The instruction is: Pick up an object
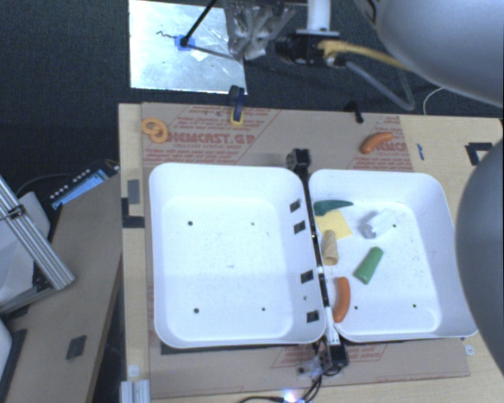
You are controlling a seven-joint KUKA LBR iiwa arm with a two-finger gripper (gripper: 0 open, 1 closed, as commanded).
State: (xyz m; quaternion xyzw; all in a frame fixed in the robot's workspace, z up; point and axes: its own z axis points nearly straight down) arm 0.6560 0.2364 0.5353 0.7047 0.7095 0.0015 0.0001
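Camera view: green cylinder (368, 265) in right bin (441, 197), arm (441, 35) above.

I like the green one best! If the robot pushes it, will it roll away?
Probably a little. The green cylinder looks round and smooth, so a sideways push could roll it across the right bin floor. It looks stiff, not floppy, and likely light. The bin wall should stop it.

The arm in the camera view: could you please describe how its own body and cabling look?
The arm shows as large, smooth, rounded light-grey casings, blurred by closeness, at the top right and along the right side. Near the top centre sits a metallic, silvery pincer assembly beside a white cylindrical part. A yellowish cable and a grey hose run from that assembly towards the grey body.
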